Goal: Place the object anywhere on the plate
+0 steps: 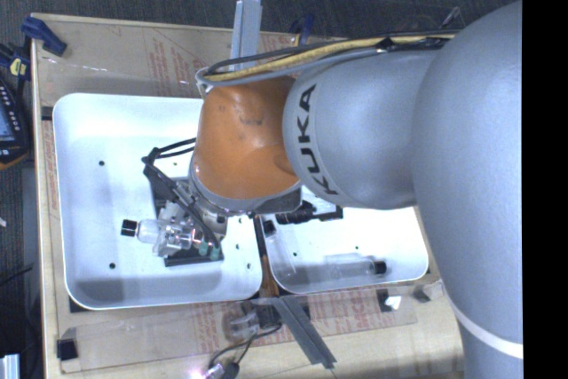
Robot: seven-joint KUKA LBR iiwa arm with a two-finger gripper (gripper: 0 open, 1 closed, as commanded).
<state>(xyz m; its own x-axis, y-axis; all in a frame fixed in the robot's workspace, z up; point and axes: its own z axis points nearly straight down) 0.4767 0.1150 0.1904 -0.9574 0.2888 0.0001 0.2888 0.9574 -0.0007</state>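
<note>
Camera view looks down on the left bin [89, 133], a shallow tray of smooth white plastic with rounded corners and a raised lip. Toward the near-right part of the left bin's floor sits the gripper [184, 235], a cluttered knot of black brackets, bright metal and a small green board. Just at its tip, toward the middle of the left bin, lies a small clear bottle [149, 231] with a black cap, on its side with the cap pointing to the bin's left wall. Glare and the gripper's parts blur the join, so whether the gripper is spread, closed or gripping the bottle cannot be told.

Over the left bin's right wall looms the arm [390, 129], matte grey and rounded, with a glossy orange band [240, 142] above the wrist and a yellow-and-black cable [311, 56] running along its top. It hides the bin's far-right corner and most of the right bin [404, 248], which butts against the left bin's right side. On that bin's visible near strip lies a clear syringe-like tube [351, 264] with a dark end.

Both bins rest on a pale brown board [124, 58] with faint red print; beyond the left bin's far-left corner a blue clamp [43, 35] grips the board's edge. Left and far parts of the left bin's floor are bare white, apart from a few small dark dots.
</note>
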